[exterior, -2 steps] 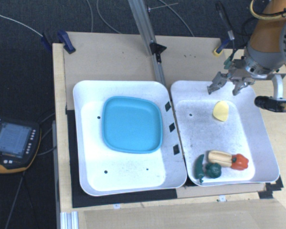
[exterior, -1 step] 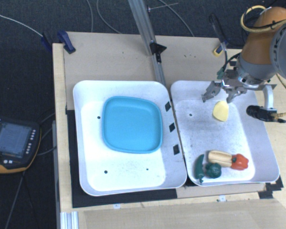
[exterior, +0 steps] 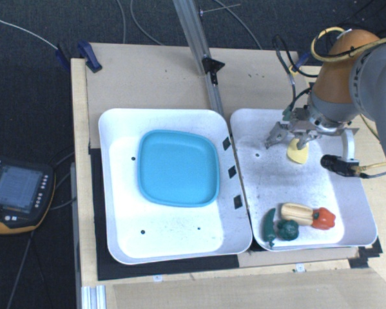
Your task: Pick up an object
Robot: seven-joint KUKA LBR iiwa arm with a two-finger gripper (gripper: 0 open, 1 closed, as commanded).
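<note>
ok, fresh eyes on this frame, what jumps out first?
The big blue plate in the left bin grabs the eye first. Next, the gripper over the far end of the right bin, just above a small yellow object. Along that bin's near edge lie a green toy, a tan piece and a red piece.

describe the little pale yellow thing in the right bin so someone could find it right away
Start at the right bin and go to its far end, under the gripper. The pale yellow object lies there alone; the other toys sit clustered at the bin's near edge.
</note>
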